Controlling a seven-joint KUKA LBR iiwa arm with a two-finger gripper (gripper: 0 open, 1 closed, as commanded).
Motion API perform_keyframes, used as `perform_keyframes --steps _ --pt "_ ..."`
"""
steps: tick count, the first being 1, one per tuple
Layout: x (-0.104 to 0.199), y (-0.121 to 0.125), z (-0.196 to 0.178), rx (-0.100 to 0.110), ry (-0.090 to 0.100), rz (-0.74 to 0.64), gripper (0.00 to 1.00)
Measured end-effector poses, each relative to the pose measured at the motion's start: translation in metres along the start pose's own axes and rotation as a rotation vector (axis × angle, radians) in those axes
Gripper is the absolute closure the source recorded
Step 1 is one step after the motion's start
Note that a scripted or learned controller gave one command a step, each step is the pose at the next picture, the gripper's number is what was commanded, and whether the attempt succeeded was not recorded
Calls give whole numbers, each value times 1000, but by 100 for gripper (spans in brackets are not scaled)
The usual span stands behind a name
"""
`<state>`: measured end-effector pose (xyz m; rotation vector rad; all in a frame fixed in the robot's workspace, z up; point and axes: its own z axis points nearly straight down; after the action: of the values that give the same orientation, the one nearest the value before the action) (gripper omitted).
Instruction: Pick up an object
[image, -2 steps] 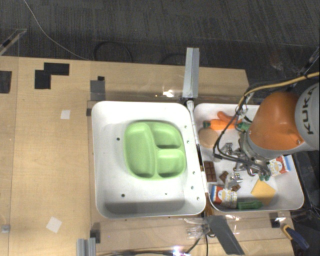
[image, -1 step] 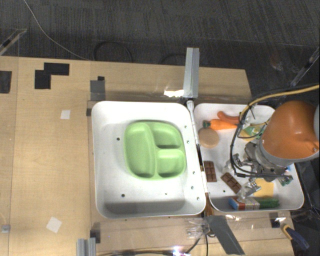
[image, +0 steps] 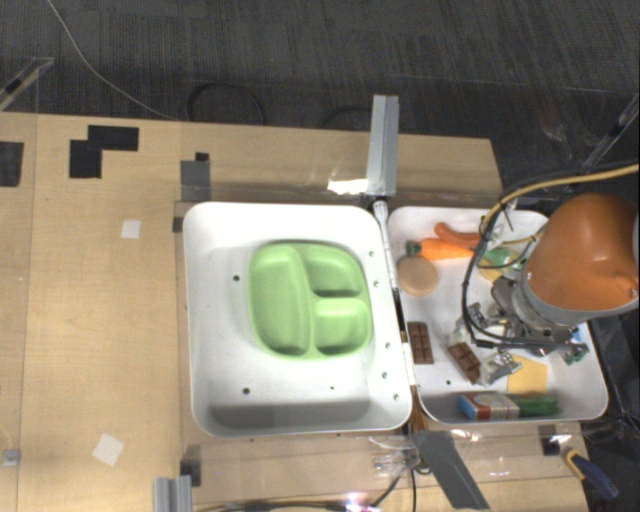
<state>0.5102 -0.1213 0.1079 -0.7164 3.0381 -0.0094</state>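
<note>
Dark grey carpet (image: 250, 50) along the top, a thin cable trailing across it, below that a pale wooden desk (image: 90, 330) with black patches near its left corner. Two white bins side by side: left bin (image: 215, 300) with a green divided tray (image: 305, 298); right bin (image: 590, 395) with carrot (image: 445, 249), round biscuit (image: 419, 275), two chocolate bars (image: 421, 342), yellow wedge (image: 530, 376). Hand (image: 497, 365) low beside the wedge, under the orange-banded arm (image: 585, 255); fingers' state impossible to tell.
</note>
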Motion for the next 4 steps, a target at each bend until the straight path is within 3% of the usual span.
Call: perform_keyframes --steps 1,2,3,4 --pt "-19 41 -149 0 1 40 100" --pt "-5 31 -55 -10 13 -201 100" --pt "-101 34 -108 -7 3 -208 100" --pt "-108 -53 -98 -6 9 -143 100"
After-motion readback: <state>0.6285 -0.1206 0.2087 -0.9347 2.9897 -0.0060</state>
